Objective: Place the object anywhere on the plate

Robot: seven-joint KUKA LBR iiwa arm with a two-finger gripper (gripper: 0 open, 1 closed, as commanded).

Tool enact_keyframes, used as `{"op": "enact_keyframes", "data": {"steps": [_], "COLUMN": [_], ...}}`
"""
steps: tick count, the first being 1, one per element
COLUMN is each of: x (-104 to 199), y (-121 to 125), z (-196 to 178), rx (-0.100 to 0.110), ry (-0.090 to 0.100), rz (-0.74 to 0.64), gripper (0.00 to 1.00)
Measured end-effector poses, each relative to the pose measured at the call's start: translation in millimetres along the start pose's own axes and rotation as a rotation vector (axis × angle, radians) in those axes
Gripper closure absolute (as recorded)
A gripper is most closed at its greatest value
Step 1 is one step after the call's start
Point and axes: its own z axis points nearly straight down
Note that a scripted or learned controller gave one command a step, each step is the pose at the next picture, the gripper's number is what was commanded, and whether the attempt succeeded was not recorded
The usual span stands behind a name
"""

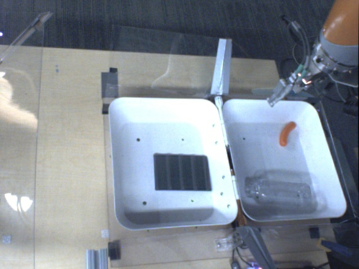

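Pale wooden bench (56, 167) under dark carpet carries two shallow white bins side by side, a metal post (221, 66) standing at their far junction. Left white bin (123, 128) holds a dark grey ribbed rectangular plate (182, 172) near its middle. Right white bin (322, 144) holds a small orange sausage-shaped object (287, 134) lying toward its far side, with a clear plastic bottle (278, 190) on its side along the near wall, well apart from it. Grey arm with orange band (340, 15) reaches in from the far right; its two-finger gripper (278, 96) hangs over the right bin's far rim, above and left of the orange object, carrying nothing visible; whether it is spread or closed cannot be told
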Motion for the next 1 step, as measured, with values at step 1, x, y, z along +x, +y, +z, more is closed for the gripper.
{"op": "enact_keyframes", "data": {"steps": [1], "x": [37.9], "y": [50.2], "z": [-50.1], "rx": [-0.001], "ry": [0.001], "rz": [-0.060], "gripper": [0.00]}}
